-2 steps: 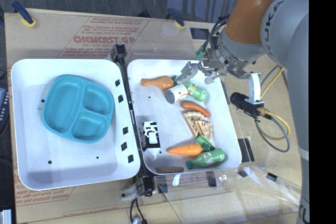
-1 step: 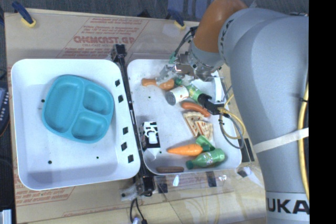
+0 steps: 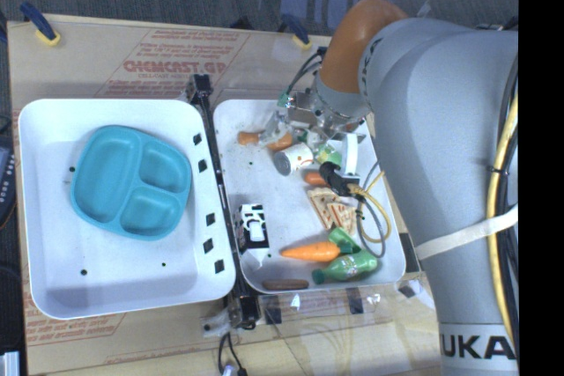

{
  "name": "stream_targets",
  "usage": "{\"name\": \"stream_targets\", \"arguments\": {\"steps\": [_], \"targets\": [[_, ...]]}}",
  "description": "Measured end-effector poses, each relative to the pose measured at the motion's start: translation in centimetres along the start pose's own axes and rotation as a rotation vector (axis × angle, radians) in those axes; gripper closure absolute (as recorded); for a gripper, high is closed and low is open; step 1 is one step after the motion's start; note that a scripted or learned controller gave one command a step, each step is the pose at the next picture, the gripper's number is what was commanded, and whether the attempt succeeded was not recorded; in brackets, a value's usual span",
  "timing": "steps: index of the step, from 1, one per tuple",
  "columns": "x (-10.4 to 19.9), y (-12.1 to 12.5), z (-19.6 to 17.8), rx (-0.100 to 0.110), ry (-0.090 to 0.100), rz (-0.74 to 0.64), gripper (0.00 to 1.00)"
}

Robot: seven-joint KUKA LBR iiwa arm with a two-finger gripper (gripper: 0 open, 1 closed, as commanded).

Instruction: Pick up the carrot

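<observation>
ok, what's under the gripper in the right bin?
Around the gripper lie small orange pieces and a white cup on the right bin floor. What lies directly beneath is covered by the arm.

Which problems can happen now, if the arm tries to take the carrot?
1. The carrot lies touching the green bottle, so the fingers may catch or push the bottle instead.
2. The gripper is at the far end of the right bin, among other small items; moving away, it may knock them.
</observation>
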State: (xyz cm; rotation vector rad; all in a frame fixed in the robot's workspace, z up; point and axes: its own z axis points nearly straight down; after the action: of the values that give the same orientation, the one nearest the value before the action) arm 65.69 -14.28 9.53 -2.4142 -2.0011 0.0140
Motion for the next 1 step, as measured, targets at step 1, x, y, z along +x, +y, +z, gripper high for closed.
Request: {"name": "stream_targets", "arguments": {"steps": [1], "targets": [[-5.69, 1.16, -11.11, -0.017, 0.0, 0.014, 0.0]]}}
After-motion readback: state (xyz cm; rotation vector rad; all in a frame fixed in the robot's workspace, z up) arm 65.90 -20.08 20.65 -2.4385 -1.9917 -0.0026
